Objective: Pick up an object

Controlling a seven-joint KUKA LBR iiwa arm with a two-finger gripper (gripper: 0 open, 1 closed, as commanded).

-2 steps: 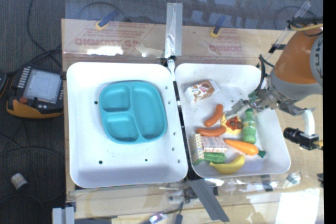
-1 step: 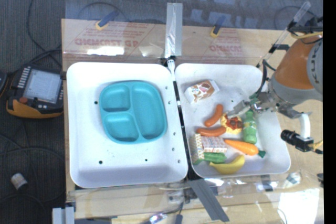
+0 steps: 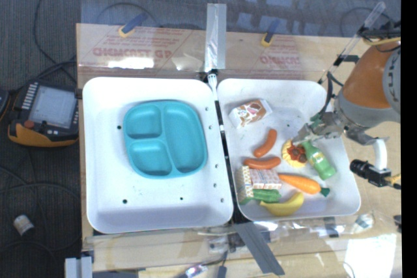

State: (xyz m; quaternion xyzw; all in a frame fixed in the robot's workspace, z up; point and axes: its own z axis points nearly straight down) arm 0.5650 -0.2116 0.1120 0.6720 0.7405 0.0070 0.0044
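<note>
A: L to R, quick. What's in the left bin?

B: Teal divided plate, three compartments, sits about mid-bin. Nothing on it.

A: Right bin?

B: Toy food, mostly lower half. Snack packet up top, apart from the rest. Below it a red sausage, tilted, then a 2nd sausage lying flat. Striped box under that, green pepper touching its lower edge. Banana at bottom rim, carrot just above it. Yellow-red piece and green bottle side by side, touching.

A: Gripper?

B: Gripper is low over bin's right side, just above the yellow-red piece and bottle top. Orange band behind it.

A: Open? Holding anything?

B: Can't tell how far apart; too small and dark. Nothing visibly between them.
</note>
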